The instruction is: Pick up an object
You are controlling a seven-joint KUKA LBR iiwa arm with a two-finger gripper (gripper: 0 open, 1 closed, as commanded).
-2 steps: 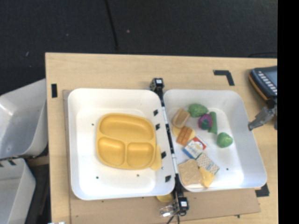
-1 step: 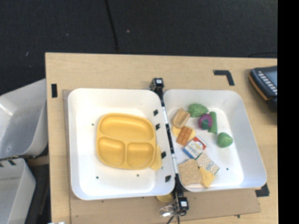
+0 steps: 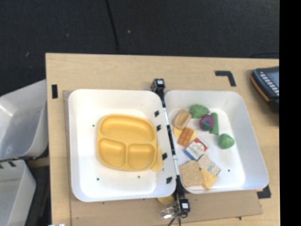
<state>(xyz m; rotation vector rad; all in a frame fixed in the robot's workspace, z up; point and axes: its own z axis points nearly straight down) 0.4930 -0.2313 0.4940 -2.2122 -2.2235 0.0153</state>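
Observation:
The right white bin (image 3: 237,126) holds several small toy foods. A green leafy piece (image 3: 199,110) lies at the top, with a purple piece (image 3: 206,122) and a green stick (image 3: 215,123) below it. A round green piece (image 3: 225,141) sits to the right. A tan bread piece (image 3: 182,119) and an orange waffle (image 3: 186,136) lie near the divider. A red, white and blue packet (image 3: 195,149), a checkered cracker (image 3: 209,164), a brown toast square (image 3: 190,173) and a yellow wedge (image 3: 208,179) fill the lower part.
The left white bin (image 3: 84,173) bears a yellow three-compartment plate (image 3: 127,142). A dark handheld device (image 3: 266,83) lies on the bench at the far right. A black clip (image 3: 158,84) stands at the top of the divider, another clip (image 3: 181,205) at the bottom.

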